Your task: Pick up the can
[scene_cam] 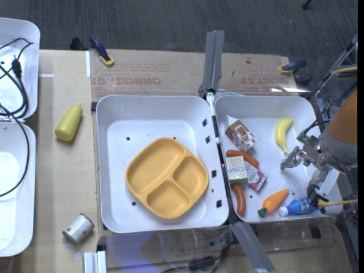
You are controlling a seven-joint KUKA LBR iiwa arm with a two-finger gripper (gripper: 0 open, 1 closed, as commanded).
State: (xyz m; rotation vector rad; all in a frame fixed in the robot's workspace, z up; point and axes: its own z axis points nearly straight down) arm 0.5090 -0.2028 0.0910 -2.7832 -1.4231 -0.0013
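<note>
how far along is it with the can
Nothing looks done. The can lies on its side on the bench, outside both bins, near the left bin's lower corner. The gripper is over the right bin, beside the banana, far from the can. Reaching, grasping and lifting all remain.

The small silver metal can (78,228) with red markings on its side lies tipped over on the tan surface, its open end facing about two o'clock. It rests outside both bins, at about seven o'clock in the view.
</note>
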